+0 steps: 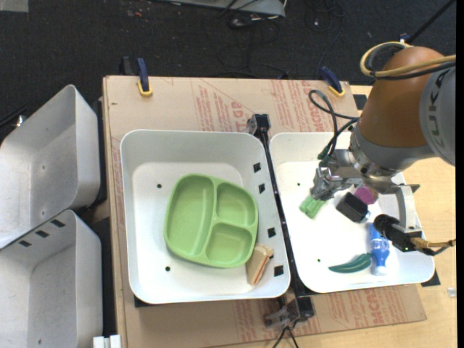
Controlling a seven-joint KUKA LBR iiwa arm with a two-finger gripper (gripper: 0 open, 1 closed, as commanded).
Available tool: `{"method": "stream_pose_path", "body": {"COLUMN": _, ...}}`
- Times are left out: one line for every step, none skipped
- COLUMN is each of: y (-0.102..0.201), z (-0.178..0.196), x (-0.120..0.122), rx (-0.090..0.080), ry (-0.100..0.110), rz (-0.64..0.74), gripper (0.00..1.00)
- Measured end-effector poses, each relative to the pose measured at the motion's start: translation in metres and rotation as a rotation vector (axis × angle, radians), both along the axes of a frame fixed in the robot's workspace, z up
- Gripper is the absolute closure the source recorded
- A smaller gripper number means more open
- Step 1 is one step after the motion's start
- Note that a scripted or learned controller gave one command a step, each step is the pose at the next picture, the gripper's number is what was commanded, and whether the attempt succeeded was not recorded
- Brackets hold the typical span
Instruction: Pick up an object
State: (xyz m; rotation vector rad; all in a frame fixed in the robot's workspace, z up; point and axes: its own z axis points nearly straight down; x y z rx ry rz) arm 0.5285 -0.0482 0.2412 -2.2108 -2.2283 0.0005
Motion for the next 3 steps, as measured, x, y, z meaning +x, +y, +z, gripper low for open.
{"method": "stream_pose_path", "body": {"y": 0.046, "z": -0.002, "x": 0.008, "rx": -0.001, "ry": -0.002, "rz": -0.001, "gripper": 1.00}}
{"method": "stream_pose_path", "body": {"y": 0.097, "z": -0.014, "x": 0.022, "rx": -0.001, "ry": -0.002, "rz": 0.000, "gripper": 1.00}}
{"method": "stream_pose_path", "body": {"y": 0.140, "z": -0.005, "x": 0.052, "rx": 0.000, "ry": -0.005, "rz": -0.001, "gripper": 1.00}}
